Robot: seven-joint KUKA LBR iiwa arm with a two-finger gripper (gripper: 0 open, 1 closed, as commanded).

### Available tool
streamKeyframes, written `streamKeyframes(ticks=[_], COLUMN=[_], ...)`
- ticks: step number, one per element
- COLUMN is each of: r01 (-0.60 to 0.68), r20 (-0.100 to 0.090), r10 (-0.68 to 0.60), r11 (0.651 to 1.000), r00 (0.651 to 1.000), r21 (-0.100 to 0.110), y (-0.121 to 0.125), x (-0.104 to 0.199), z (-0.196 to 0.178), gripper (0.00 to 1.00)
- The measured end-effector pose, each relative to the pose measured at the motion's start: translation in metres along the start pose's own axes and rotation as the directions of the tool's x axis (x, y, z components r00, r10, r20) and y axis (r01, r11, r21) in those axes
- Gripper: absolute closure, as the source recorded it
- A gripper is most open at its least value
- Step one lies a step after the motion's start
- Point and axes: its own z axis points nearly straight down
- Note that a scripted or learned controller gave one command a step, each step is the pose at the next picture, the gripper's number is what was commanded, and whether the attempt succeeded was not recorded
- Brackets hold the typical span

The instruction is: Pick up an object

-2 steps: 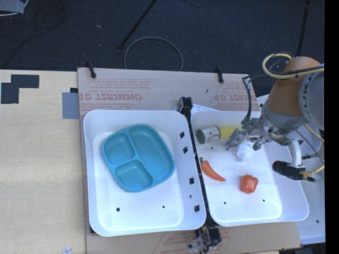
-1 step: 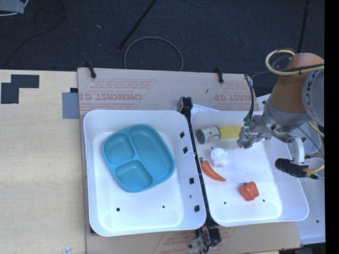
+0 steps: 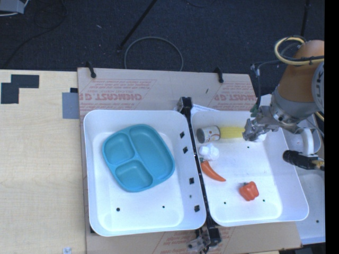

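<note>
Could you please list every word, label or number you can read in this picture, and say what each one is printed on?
"CHEMCRZT. G.P", roughly, upside down in red on the cardboard sheet behind the left bin; letters uncertain.
The same print near the cardboard's right end: too blurred to read.
Red print on the cardboard's front edge: unreadable.

Even, bright overhead light, soft shadows; the white bins (image 3: 106,205) glare slightly, detail mildly soft.

Bench (image 3: 37,168) (pale wood) under two bins (image 3: 100,205)
</note>
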Motion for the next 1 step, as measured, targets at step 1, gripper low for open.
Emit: streamKeyframes(ticks=[1], r01=[0.0], r20=[0.001], r10=[0.0], r11=[1.0], r00=[1.0], r21=[-0.001], y=[-0.0034], x=[-0.0059], z=[-0.0617], gripper=[1.0])
